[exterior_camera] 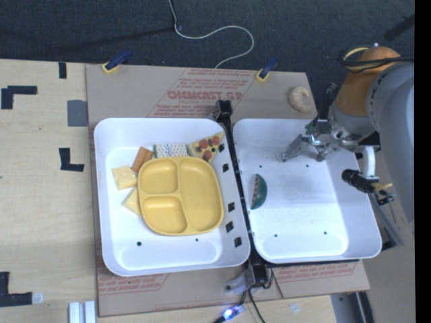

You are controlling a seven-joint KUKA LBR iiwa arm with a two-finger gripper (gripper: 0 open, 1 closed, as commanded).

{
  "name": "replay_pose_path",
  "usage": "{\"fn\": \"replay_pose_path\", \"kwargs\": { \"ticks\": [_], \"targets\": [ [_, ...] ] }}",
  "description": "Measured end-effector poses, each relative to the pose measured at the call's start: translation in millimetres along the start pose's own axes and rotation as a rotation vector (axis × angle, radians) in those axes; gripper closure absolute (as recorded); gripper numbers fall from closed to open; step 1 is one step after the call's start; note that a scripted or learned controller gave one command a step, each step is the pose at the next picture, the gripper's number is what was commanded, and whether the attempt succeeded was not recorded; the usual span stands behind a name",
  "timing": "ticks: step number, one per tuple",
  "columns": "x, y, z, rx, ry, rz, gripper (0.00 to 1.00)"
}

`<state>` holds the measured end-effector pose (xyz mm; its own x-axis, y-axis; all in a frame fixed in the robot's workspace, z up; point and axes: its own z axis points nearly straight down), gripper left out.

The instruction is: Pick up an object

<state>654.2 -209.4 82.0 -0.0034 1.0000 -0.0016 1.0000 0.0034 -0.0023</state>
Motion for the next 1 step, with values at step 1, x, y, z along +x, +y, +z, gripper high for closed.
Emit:
{"fn": "replay_pose_path", "kwargs": {
  "ticks": [1],
  "targets": [
    [0.2,1.4,-13.5,-0.004,-0.002,-0.001,1.00]
  ]
}}
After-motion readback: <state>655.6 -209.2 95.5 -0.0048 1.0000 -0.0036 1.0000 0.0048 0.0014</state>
